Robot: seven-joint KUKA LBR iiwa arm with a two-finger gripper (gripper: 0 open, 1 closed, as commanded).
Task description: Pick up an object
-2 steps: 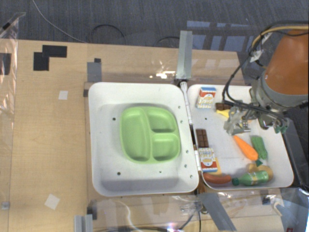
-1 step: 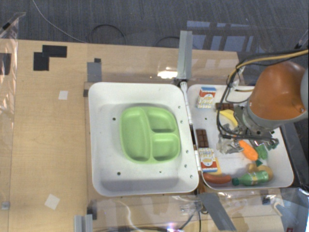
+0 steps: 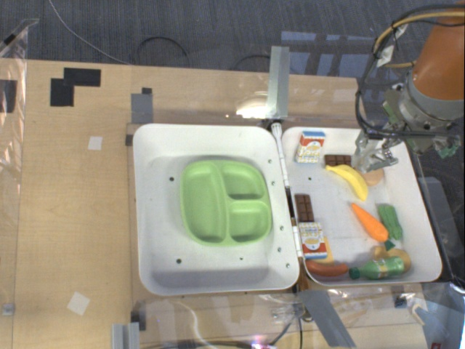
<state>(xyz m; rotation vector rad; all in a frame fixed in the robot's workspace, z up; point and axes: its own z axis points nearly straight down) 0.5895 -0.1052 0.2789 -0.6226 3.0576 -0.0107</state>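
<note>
My gripper hangs over the back of the right bin, under the orange-banded wrist. Just left of it lie a yellow banana and a brown chocolate bar. A small tan item peeks out right below the gripper. Nothing shows held in the gripper. Further front lie an orange carrot and a green vegetable.
The right bin also holds a red-and-white carton, a second chocolate bar, another small carton, a red sausage and a green bottle. A green divided plate sits in the left bin.
</note>
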